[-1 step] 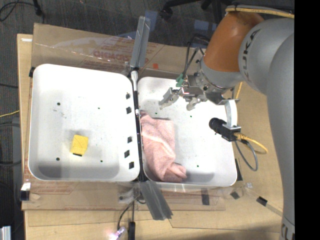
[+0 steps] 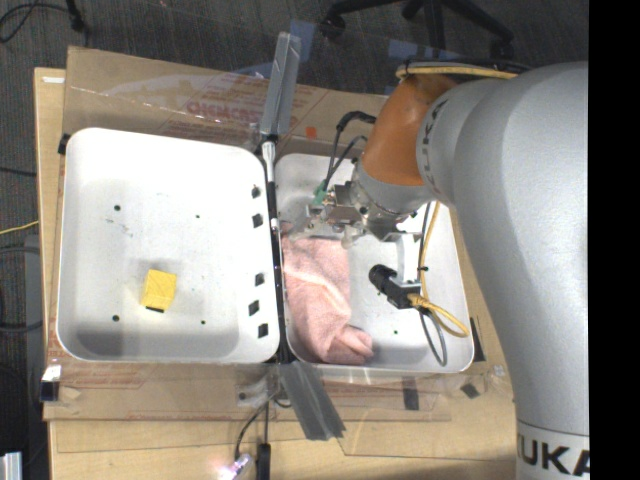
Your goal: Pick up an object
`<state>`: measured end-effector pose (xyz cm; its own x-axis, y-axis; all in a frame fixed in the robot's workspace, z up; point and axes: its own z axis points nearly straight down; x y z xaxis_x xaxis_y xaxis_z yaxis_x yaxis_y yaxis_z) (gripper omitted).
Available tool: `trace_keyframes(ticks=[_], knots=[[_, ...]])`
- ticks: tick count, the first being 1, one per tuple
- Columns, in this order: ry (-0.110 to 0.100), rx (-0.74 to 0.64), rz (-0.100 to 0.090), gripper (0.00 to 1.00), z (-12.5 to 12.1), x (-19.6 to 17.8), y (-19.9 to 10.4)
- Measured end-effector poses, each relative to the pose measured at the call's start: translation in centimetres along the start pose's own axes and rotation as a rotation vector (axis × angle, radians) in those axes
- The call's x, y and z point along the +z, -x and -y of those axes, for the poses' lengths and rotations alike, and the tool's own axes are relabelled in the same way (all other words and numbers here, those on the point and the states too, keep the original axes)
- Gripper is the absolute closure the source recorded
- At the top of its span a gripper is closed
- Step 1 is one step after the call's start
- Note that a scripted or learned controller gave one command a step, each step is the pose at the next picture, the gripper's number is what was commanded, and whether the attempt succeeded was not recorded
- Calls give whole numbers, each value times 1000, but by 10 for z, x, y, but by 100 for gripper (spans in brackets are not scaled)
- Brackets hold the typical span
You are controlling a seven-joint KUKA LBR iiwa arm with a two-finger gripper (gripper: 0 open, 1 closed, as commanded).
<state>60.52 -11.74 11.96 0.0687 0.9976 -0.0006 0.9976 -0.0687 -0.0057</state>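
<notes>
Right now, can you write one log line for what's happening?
arm: over right bin | gripper: above pink cloth | yellow block: left bin

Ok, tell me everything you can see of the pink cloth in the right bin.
The pink cloth looks like soft towel fabric, crumpled and folded into a long heap. It lies in the right bin along its left wall, running from under the hand down to the near edge, where one end bunches into a rounded lump. Its top end sits directly beneath the hand; whether the hand touches it is unclear. A lighter fold crosses its middle.
</notes>
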Motion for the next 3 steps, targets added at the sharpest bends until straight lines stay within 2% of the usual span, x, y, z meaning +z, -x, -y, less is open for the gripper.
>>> trace_keyframes(ticks=[1,2,3], knots=[[0,-61,5,0,-43,27,0],[0,-67,2,100,-44,17,-3],[4,107,0,100,-28,-75,56]])
